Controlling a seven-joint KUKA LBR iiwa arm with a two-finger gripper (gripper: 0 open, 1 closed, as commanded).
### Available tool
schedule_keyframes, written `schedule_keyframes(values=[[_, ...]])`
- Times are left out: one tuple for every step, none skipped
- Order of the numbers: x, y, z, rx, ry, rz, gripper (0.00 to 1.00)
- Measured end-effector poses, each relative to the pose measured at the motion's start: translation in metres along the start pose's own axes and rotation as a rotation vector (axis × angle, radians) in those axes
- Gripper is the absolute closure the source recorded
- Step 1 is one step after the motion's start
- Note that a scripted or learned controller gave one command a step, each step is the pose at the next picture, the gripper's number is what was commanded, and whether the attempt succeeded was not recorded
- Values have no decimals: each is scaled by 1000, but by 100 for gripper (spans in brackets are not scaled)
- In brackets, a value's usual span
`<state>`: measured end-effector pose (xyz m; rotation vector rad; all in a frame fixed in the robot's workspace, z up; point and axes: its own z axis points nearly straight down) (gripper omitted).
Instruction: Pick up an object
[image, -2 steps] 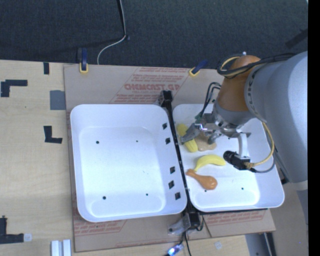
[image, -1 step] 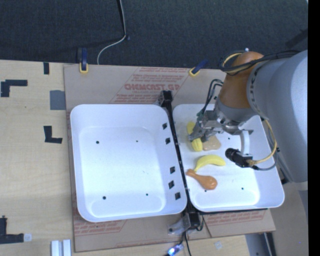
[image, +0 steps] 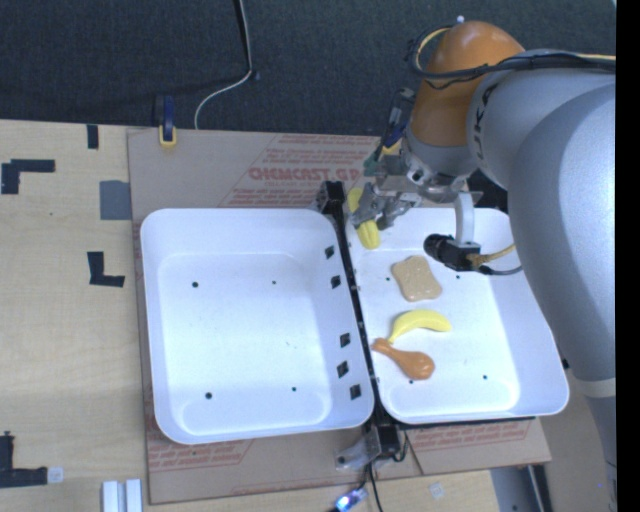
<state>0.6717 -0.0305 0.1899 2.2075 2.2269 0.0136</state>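
The left bin (image: 240, 330) is seen at the centre-left of the frame, with no object lying in it. Just right of the divider between the two bins, near the upper middle of the frame, a small yellow object (image: 369, 236) is seen directly under the gripper (image: 378, 212) — it appears to be touching the gripper's tip, or caught there, but whether it is actually held cannot be told, since the gripper's state is masked by the wrist hardware.

The step in hand is judged to be the grasp itself, at the far corner of the right bin (image: 520, 390). If the yellow object is secured, a straight lift clear of the bin wall is called for next; if not, a fresh descent and closure would be needed.

Further right and lower, three other candidates are laid out well apart from the gripper — a tan bread-like piece (image: 416, 279), a banana (image: 421, 323) below it, and an orange drumstick-shaped toy (image: 406, 360) just beneath that.
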Motion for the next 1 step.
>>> schedule_keyframes(values=[[50,-45,-25,11,1,2,100]])
